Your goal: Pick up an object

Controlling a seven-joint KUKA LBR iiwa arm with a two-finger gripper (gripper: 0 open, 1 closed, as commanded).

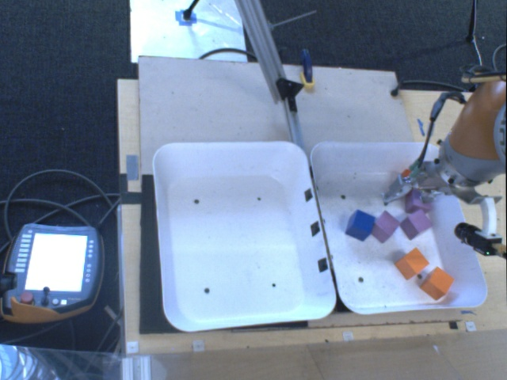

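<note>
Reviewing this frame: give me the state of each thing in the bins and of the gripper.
gripper: low in the right bin, beside the purple blocks
blue block: resting, free
purple blocks: clustered, resting; one partly under the gripper
orange blocks: resting near the bin's front corner

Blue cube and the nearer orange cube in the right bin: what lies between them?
In the camera view, between blue cube and orange cube: bare bin floor; two purple cubes lie just above that line.
</note>
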